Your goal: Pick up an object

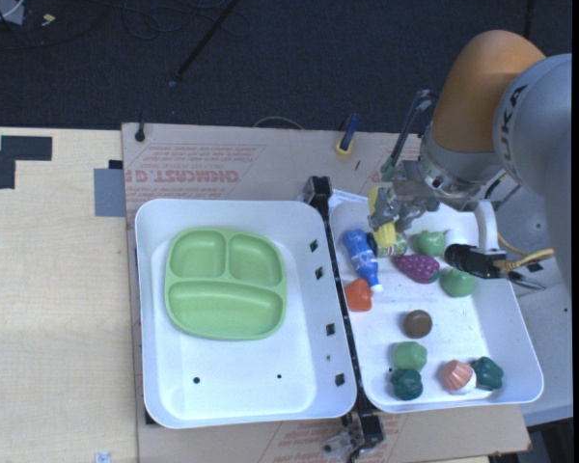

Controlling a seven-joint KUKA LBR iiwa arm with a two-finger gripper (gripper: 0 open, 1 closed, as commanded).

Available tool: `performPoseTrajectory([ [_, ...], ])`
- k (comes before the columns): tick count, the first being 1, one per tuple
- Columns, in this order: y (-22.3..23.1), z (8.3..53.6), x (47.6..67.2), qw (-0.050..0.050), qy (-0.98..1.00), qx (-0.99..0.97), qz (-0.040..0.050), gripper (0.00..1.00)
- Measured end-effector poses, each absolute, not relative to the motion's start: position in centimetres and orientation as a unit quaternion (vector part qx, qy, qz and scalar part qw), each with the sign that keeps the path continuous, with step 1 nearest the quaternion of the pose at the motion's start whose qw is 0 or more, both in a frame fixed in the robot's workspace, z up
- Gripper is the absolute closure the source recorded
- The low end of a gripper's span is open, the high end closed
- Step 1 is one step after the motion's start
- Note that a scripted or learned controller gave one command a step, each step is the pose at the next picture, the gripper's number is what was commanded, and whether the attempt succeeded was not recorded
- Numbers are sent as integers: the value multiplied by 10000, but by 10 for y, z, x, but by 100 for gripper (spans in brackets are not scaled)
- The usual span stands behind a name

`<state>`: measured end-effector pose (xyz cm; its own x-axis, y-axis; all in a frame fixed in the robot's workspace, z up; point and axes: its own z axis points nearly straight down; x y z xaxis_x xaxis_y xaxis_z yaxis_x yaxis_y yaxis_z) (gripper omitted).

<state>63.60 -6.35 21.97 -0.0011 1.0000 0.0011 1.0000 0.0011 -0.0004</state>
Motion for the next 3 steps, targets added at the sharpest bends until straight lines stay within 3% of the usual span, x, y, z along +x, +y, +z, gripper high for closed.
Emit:
performPoseTrajectory([
  [1, -64, 234, 635, 6, -7075, -7067, -3, 100],
  [3, -73, 219, 628, 11, -7069, -7073, 11, 100],
])
